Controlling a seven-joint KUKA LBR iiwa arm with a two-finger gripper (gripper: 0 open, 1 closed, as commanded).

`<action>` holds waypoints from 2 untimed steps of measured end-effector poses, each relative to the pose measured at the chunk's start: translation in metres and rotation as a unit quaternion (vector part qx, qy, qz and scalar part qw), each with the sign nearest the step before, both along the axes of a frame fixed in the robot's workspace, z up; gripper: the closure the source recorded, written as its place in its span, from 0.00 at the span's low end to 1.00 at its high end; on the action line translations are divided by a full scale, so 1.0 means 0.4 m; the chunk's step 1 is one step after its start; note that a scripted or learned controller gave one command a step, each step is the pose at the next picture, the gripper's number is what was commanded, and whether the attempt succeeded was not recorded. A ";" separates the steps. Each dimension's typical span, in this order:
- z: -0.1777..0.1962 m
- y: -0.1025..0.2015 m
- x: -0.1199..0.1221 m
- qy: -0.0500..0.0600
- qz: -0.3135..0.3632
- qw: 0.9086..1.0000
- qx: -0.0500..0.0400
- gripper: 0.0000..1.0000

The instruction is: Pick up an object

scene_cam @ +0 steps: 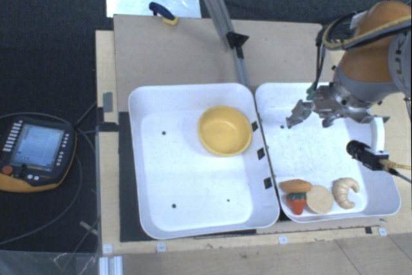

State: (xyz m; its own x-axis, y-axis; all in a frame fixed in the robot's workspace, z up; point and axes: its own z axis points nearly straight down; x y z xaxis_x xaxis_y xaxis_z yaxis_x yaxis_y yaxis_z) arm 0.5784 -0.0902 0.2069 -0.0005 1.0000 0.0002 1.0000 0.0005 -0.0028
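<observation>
Hovering over the right bin [386,199], upper half: gripper [297,116] sits near that bin's top-left corner, well apart from anything it could pick. Can't tell if it's apart or together, too small and dark against the arm [370,67] at this slant. Nothing visibly held, so I'd call the pick not yet done.

Candidates in the right bin are all bunched along the near edge: orange-and-red piece [296,196], round tan disc [320,199] touching it, croissant-shaped piece [347,192] just beside the disc. Yellow bowl [224,130] sits alone in the left bin [148,203], upper right area.

Left to do, as I read it: move over a target, descend, close, lift. Basically all of it
</observation>
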 end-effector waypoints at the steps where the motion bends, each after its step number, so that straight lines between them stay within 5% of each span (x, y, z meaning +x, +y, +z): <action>1: -0.105 -0.004 0.006 0.000 0.000 1.000 0.000 0.00; 2: -0.212 -0.012 -0.001 0.000 0.000 1.000 0.000 0.00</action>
State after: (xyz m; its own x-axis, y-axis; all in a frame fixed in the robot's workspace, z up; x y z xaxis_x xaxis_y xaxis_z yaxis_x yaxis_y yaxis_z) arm 0.5779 -0.0952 0.1221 0.0001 1.0000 0.0001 1.0000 -0.0001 -0.0029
